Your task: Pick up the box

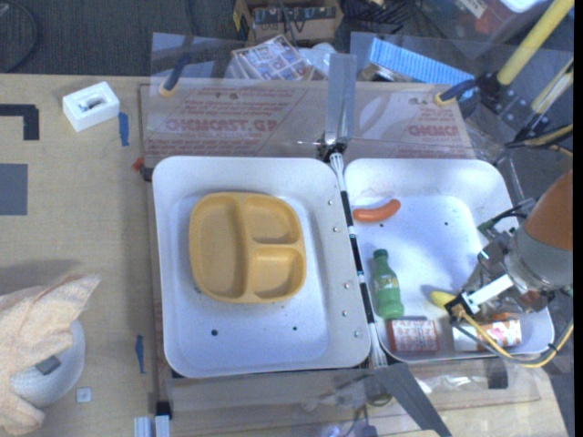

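A small reddish box with a pale label lies flat along the front wall of the right bin. My gripper hangs low over the bin's front right corner, to the right of the box and apart from it. Right under the gripper lies a red, white and yellow packet, partly hidden by the wrist. I cannot see anything held.
In the right bin a green bottle lies left of the box, an orange sausage sits near the back, and a yellow banana pokes out beside the gripper. The left bin holds a yellow divided plate.
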{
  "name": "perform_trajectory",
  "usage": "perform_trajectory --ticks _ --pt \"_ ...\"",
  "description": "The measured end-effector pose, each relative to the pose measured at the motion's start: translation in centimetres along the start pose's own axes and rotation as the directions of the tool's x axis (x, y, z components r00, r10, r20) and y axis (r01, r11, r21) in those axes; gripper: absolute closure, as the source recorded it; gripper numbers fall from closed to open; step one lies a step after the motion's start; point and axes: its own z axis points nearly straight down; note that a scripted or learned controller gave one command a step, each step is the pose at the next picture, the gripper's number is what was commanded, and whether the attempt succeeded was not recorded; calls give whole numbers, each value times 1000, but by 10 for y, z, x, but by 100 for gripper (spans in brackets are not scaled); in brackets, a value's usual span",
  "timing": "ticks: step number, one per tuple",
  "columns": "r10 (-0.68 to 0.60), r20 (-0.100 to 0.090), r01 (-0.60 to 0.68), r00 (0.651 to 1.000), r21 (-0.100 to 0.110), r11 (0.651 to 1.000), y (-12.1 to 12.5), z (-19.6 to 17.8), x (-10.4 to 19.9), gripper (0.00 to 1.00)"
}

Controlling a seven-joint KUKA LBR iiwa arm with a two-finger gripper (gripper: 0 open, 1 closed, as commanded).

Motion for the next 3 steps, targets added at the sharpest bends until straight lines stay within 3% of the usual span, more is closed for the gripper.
perform_trajectory --ticks 2,3 --pt "343 -5 -343 939 0 939 10 0 -4 100" --pt "342 -3 -342 940 -2 940 10 0 -5 100"
